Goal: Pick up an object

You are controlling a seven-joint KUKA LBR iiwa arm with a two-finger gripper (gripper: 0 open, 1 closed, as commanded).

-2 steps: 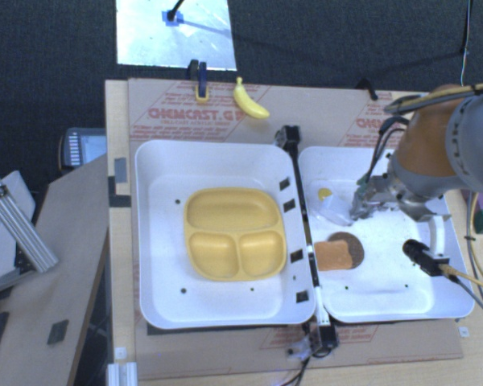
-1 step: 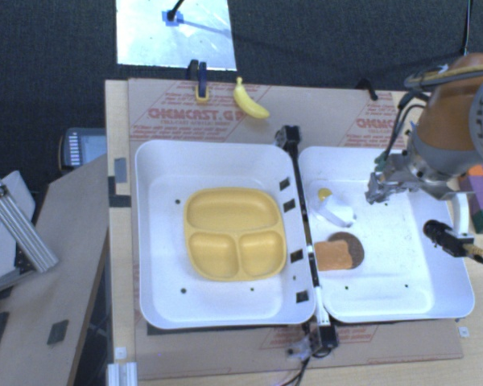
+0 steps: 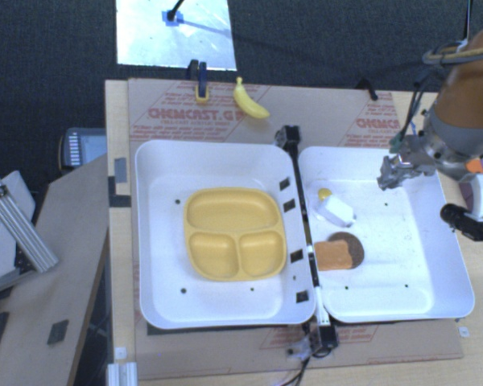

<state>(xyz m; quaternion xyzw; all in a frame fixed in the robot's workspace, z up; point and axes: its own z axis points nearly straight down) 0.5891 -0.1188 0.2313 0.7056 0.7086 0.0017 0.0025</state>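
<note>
The right bin holds a small white block with a little yellow piece beside it, and nearer the front an orange-brown slab lying against a dark brown disc. My gripper hangs above the bin's upper right part, to the right of the white block and apart from it. Nothing shows between its fingers.
A yellow divided tray lies in the left bin. A yellow banana and a yellow-black clamp rest on the cardboard behind the bins. A black divider with clips runs between the bins.
</note>
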